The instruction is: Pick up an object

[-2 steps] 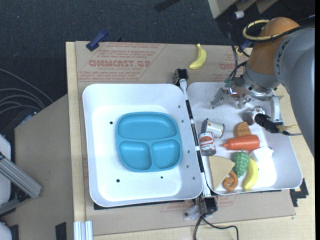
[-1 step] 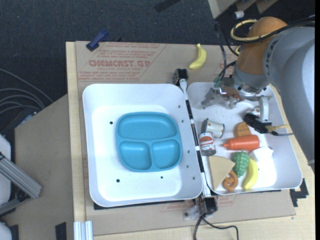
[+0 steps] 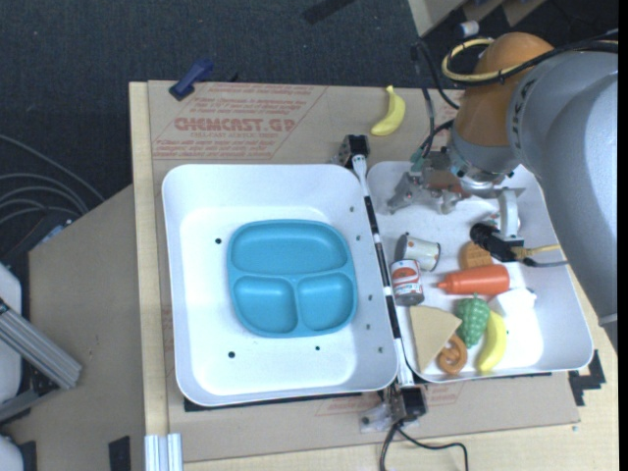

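Yellow plastic banana (image 3: 492, 342) lies at near edge of right white bin (image 3: 564, 346), beside green grapes (image 3: 473, 320). Grey two-finger gripper (image 3: 429, 190) hovers over far end; finger state unclear.

Toys (image 3: 471, 312) crowd the right bin's (image 3: 564, 346) near half; far corner open.

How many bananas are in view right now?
2: one banana lies on the bench beyond the bins; another banana sits in the right bin's near corner. The arm may hide more.
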Robot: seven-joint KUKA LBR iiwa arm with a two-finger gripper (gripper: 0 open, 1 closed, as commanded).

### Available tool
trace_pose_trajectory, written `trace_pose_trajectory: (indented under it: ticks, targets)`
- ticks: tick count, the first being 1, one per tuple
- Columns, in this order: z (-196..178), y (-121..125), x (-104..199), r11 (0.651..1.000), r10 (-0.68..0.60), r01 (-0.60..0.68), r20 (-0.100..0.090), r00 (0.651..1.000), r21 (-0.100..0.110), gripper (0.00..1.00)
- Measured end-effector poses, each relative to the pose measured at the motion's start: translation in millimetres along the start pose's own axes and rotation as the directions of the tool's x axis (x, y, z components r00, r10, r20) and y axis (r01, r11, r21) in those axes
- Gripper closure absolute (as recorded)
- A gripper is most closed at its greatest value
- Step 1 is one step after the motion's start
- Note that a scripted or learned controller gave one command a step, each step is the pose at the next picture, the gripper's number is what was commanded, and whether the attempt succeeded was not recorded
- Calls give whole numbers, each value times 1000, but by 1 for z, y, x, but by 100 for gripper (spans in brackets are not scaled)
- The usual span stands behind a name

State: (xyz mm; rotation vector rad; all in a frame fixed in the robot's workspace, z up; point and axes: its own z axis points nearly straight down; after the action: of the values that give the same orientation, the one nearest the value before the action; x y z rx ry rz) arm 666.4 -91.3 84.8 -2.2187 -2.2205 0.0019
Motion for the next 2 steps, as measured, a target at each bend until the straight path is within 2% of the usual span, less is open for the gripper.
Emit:
trace_pose_trajectory:
  ticks: [2]
  targets:
    - [0,0,-9,1000,0,0,1,1000,-2,0]
